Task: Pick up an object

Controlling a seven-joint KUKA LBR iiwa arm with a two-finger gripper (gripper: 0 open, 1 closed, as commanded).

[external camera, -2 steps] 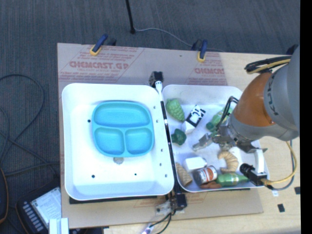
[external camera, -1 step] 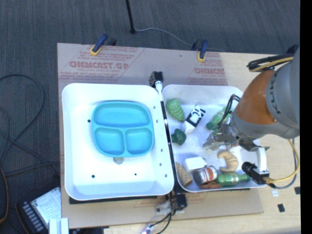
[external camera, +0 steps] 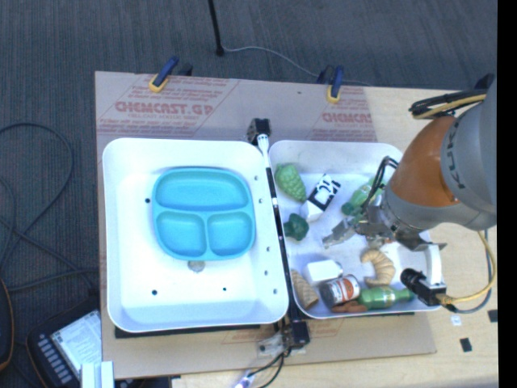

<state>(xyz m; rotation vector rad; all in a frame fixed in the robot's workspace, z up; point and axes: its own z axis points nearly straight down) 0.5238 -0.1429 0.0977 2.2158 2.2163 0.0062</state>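
Our claw [external camera: 346, 231], its jaws seemingly spread and holding nothing, hovers in the right bin [external camera: 380, 149] with the white block [external camera: 323, 269] just below it and the croissant [external camera: 380, 265] beside, so crowding could spoil our grasp.

Bright, even overhead light w/ a cool bluish cast; whites of the left bin [external camera: 129, 217] and right bin [external camera: 355, 153] run near blown-out, w/ soft glare on the blue divided tray [external camera: 202, 212]. Shadows are short and soft, mostly tucked under the arm [external camera: 452, 168] and along the bin walls. Low-res and a bit soft overall: small items in the right bin smear together, carpet texture is noisy, and the cardboard lettering is only just legible.
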